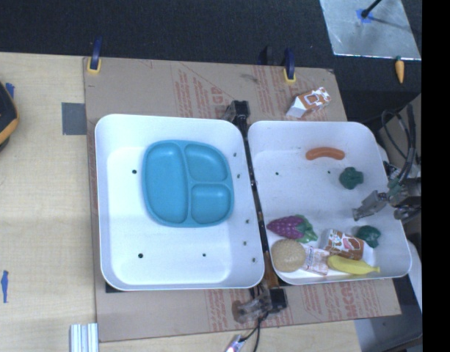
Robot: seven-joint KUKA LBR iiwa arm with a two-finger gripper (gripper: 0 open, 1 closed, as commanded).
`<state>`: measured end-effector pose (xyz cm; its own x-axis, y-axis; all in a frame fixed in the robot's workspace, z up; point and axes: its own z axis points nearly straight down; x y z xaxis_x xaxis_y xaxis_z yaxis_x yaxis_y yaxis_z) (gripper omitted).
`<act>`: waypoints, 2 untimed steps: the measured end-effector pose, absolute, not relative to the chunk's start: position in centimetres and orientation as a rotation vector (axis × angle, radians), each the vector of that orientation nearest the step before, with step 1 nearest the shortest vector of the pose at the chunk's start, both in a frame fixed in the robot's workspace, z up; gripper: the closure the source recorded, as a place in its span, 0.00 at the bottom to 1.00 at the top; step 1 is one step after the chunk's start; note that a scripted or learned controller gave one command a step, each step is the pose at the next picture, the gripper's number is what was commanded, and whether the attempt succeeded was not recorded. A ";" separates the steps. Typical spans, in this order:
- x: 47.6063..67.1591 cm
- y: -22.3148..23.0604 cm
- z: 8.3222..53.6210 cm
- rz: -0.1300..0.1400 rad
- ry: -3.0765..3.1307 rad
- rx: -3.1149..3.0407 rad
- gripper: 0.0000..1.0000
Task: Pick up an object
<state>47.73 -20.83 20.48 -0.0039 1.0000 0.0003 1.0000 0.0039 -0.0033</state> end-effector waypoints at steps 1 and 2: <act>58.5 -21.1 14.9 0.004 -2.226 -2.214 0.00; 65.6 -21.2 9.1 0.003 -2.223 -2.215 0.00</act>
